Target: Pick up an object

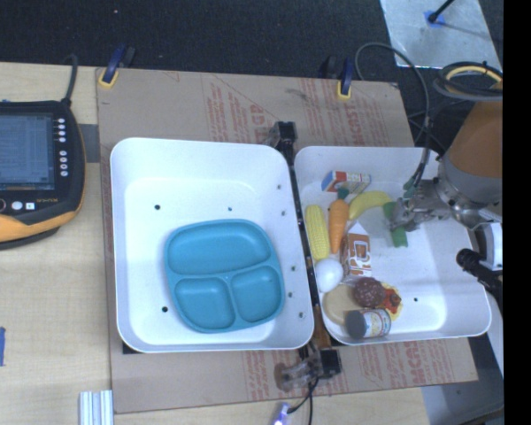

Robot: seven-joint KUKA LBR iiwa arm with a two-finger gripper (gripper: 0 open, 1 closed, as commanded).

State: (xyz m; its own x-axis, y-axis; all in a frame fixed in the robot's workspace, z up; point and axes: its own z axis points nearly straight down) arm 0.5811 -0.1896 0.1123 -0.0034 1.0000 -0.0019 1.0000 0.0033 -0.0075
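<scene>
My pincer [405, 220] hung just right of the banana [369, 204], whose length ran toward it; its grip state I couldn't tell.

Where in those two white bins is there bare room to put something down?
Left bin: bare floor all around the blue tray, widest behind it. Right bin: crowded along its left side, corn, carrot, egg, can; free patch at front right, below the gripper.

Two white bins [124, 237] are seen left of the gripper [405, 222]. One blue divided plate [223, 274], one corn cob [317, 232], one carrot [337, 224], one banana [369, 204], one egg [328, 275] and one can [369, 324] are counted.
</scene>
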